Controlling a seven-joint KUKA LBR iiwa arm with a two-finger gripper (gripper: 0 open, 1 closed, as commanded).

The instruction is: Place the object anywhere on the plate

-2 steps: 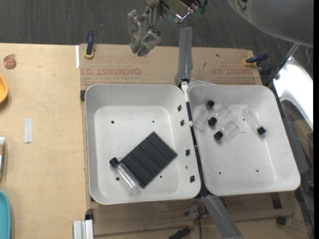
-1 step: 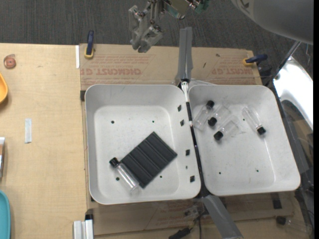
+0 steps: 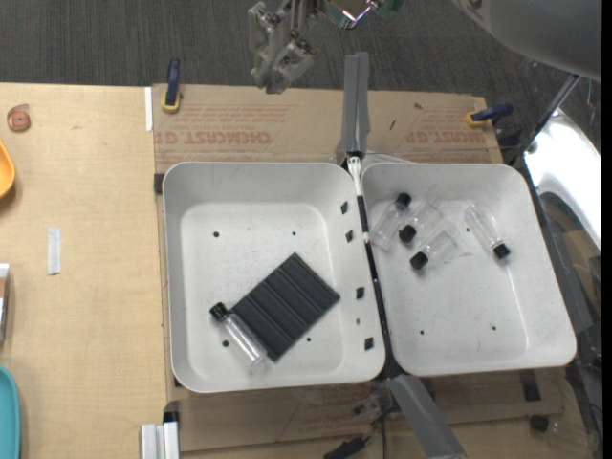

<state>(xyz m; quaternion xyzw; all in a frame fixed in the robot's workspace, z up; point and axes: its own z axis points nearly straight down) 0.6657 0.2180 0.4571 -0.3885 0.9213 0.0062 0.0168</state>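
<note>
Camera view: The gripper hung high above the far edge of the bench, beyond the left bin, touching nothing. Nothing showed between its fingers; whether they were spread or closed could not be told at this angle.

Step in hand, as judged: the placement looked done or nearly so. Well below and toward the camera from the gripper, a clear vial with a black cap lay in the left bin, its body touching the near-left edge of the dark ribbed plate. Whether it rested on the plate or just beside it could not be settled.

Next move, as judged: confirm the vial's seating; otherwise descend and regrasp. Further vials lay in the right bin, down and right of the gripper.
</note>
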